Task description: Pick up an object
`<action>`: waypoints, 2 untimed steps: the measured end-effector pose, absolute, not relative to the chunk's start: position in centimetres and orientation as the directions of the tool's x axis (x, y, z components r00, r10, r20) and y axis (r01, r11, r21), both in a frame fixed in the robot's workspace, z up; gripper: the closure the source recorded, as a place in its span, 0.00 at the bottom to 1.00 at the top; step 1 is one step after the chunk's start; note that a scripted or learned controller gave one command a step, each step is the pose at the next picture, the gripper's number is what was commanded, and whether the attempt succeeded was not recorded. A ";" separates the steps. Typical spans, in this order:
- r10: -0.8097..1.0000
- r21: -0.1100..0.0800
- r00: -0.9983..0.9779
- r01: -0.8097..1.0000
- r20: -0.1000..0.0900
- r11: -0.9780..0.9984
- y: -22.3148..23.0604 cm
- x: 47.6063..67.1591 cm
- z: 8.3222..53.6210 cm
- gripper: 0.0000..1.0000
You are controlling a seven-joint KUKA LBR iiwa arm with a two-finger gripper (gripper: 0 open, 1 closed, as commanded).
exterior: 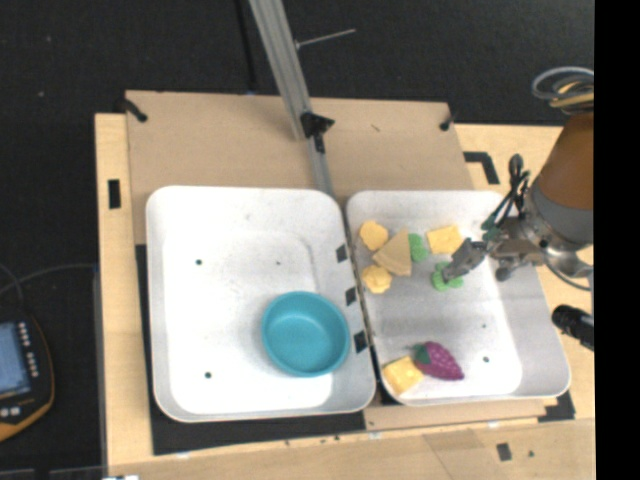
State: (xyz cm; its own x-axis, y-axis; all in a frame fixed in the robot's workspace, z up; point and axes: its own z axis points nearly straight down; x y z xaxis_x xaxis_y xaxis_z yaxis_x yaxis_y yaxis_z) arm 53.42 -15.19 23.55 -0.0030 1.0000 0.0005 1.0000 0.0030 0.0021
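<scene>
My gripper (462,264) hangs over the middle of the right bin (500,348), reaching in from the right, its tip right above a small green piece (447,282). Whether it touches that piece I cannot tell. Close to its left lie a yellow block (444,239), a green piece (418,248), a tan wedge (394,255) and two yellow lumps (373,235) (377,280). Near the bin's front edge rest a purple grape bunch (438,360) and a yellow block (402,374).
The left bin (200,228) holds a teal bowl (303,332) near its front right corner. A grey metal pole (285,68) slants from the back down to the bins' shared edge. A handheld controller (15,363) lies at far left off the bench.
</scene>
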 end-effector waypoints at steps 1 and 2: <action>1.000 0.003 -0.001 1.000 0.000 0.001 -15.2 53.4 23.6 0.00; 1.000 -0.004 0.001 1.000 -0.001 -0.001 -15.8 52.5 18.1 0.00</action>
